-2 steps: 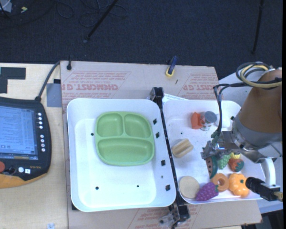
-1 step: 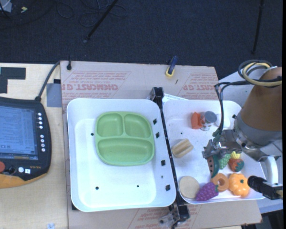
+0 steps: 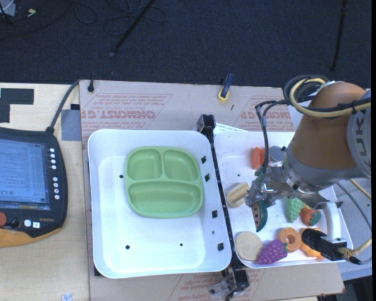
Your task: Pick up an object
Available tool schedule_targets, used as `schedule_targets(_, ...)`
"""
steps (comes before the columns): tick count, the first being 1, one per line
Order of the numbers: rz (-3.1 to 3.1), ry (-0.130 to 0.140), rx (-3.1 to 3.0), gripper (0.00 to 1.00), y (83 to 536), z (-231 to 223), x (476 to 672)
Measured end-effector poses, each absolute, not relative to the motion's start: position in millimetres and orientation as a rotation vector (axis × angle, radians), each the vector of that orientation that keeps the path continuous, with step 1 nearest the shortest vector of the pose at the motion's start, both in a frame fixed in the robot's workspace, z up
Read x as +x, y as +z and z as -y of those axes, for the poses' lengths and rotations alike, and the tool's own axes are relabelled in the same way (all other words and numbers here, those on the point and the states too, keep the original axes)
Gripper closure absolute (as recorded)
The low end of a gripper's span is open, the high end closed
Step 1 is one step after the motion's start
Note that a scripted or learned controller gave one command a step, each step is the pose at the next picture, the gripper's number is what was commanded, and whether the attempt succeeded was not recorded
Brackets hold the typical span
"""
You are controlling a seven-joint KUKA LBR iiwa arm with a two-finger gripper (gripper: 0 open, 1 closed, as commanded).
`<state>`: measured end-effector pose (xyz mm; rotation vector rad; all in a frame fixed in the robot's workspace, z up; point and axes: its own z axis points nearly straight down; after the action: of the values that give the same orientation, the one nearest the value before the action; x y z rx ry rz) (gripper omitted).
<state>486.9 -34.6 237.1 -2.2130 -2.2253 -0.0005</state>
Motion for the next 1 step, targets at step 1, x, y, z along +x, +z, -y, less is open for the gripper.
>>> schedule_targets(1,2.223,0.004,-2.212,1.00,223.5,-21.4,494.0)
